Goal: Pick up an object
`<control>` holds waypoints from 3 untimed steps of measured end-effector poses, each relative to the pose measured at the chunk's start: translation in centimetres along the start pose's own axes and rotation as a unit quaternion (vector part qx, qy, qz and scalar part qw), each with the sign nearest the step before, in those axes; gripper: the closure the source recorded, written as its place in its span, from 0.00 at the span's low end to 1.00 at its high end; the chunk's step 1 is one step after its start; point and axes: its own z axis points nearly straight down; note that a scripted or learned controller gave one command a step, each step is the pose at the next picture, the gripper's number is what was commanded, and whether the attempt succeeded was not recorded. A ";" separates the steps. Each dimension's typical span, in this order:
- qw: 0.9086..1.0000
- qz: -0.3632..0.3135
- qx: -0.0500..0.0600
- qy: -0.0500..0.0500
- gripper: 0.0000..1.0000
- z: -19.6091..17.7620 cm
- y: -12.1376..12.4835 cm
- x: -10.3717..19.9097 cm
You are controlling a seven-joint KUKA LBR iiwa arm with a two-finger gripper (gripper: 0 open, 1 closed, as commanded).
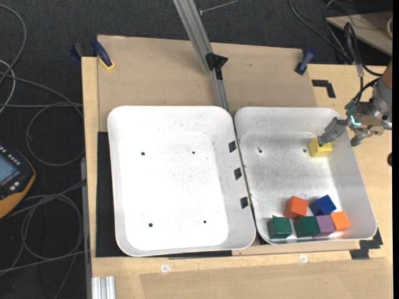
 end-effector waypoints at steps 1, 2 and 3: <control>1.000 -0.001 -0.002 -0.001 0.00 -0.3 0.1 0.0; 1.000 0.000 0.001 0.000 0.00 6.0 -0.1 -0.2; 1.000 0.000 0.001 0.000 0.00 11.3 -0.2 -0.1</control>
